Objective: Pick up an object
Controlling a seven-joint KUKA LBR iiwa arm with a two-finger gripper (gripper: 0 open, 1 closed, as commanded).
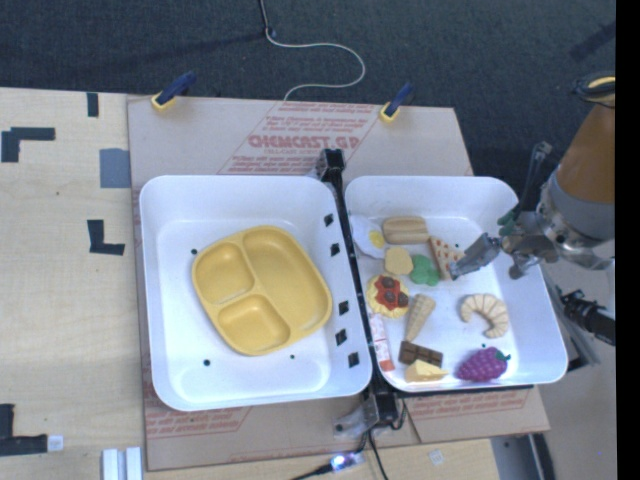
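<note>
**Gripper poised at the right bin, nothing picked yet**

Nearest the camera, along the front edge of the right bin (pixel 540 373): purple toy grapes (pixel 482 365), a chocolate bar piece (pixel 419 353) with a yellow cheese wedge (pixel 426 371) touching it. Just behind, a toy croissant (pixel 486 313) lying alone on bare white floor, an ice-cream cone (pixel 419 315) tilted beside a small pizza (pixel 388 295). Further back, a green piece (pixel 424 271), a pizza slice (pixel 443 256), a yellow round piece (pixel 398 261), a bread loaf (pixel 404 230) and a fried egg (pixel 366 236) against the divider.

Gripper (pixel 478 254) reaching in from the right, hanging over the middle of that bin near the pizza slice, above the croissant; nothing visible between the fingers, and impossible to tell whether apart or together.

For a clean pick, probably best to favour the croissant or the grapes: each well separated from neighbours, with room either side. Descend straight, straddle the narrow width, close only once low. Crowded cluster around the pizza slice and green piece likely to cause a nudge or a double catch; bin wall close behind the wrist also limits approach.

Left bin (pixel 160 268) holding a yellow divided plate (pixel 262 289). Beyond, cardboard sheet (pixel 300 138) on the worktop (pixel 50 198), two clamps (pixel 173 90), a white cable (pixel 320 58).
</note>
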